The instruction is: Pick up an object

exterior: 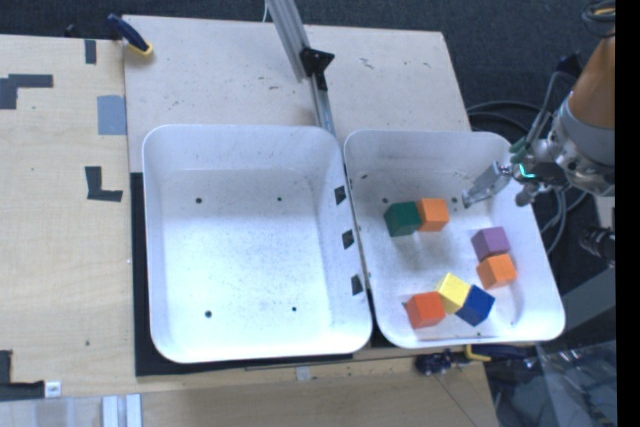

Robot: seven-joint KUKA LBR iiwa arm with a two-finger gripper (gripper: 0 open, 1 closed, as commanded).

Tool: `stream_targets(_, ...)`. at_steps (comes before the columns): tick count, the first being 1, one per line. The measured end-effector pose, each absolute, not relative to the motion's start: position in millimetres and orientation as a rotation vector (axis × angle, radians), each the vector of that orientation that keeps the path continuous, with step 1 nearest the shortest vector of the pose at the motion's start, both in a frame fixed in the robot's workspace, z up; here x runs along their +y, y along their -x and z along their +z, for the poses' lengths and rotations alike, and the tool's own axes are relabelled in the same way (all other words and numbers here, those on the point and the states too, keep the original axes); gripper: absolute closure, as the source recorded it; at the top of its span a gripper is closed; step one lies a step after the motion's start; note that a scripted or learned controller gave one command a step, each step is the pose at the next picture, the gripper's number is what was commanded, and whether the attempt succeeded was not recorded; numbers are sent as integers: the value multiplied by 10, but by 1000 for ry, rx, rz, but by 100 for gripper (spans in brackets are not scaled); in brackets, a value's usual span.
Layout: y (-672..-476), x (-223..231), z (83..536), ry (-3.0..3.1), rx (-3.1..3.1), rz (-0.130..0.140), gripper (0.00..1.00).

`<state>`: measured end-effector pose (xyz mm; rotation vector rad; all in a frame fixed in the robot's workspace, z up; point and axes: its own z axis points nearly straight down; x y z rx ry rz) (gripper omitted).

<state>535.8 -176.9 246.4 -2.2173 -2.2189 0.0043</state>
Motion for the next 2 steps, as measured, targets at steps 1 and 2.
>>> stream_targets(1,-5366,-1770,2485,2219,-2223,1,0)
stream_targets(2,-5391,-1745,2045,2217,-2220,6,0)
